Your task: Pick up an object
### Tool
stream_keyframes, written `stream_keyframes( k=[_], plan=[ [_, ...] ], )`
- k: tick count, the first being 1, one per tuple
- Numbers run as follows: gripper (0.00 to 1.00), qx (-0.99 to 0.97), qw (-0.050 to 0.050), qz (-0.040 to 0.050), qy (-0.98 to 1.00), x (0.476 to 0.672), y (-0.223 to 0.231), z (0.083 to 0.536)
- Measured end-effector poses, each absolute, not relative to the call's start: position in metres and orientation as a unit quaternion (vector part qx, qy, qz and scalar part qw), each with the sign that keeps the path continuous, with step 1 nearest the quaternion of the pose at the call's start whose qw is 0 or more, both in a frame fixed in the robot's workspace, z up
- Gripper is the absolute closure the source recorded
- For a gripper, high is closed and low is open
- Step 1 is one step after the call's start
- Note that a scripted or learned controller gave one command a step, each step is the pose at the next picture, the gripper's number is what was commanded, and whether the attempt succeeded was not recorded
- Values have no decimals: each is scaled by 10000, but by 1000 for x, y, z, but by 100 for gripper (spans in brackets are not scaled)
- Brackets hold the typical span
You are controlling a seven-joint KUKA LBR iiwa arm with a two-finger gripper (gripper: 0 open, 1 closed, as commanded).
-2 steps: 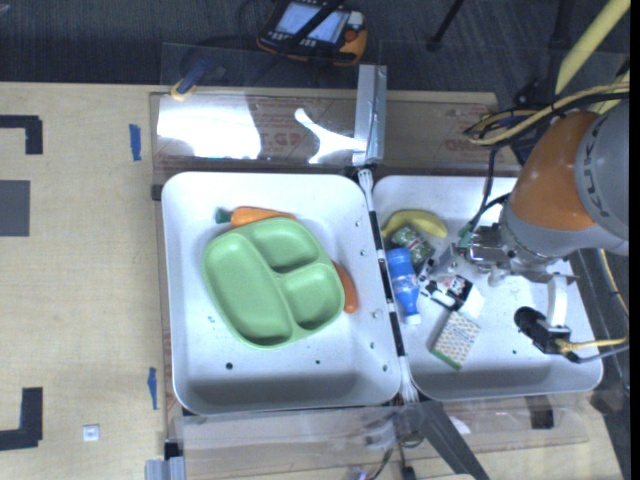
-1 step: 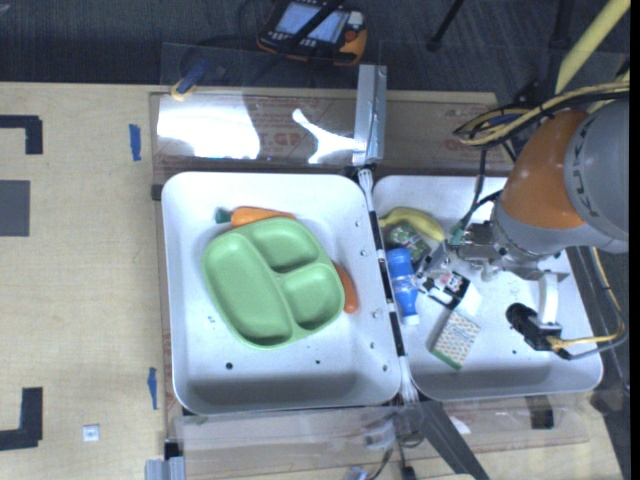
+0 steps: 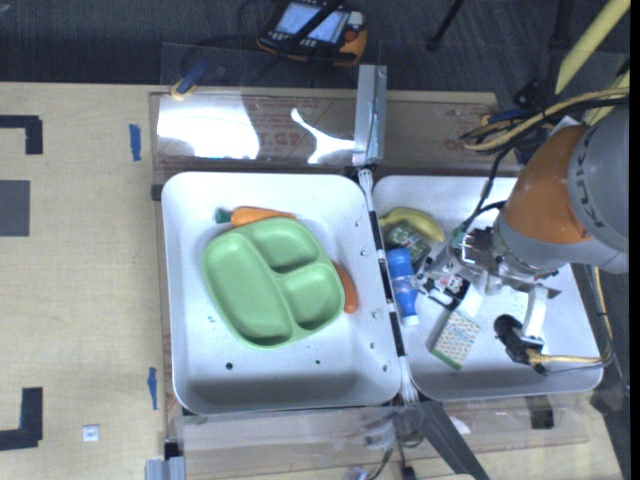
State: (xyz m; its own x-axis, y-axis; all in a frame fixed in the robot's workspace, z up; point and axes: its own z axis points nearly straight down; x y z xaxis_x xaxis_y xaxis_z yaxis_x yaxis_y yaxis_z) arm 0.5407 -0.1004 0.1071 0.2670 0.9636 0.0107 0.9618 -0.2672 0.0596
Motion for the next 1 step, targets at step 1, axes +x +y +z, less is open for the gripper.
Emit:
stream_keyframes(
  k=[1],
  plan=[
    [0,8826,-3,-8,4702,560,-145,143]
  ],
)
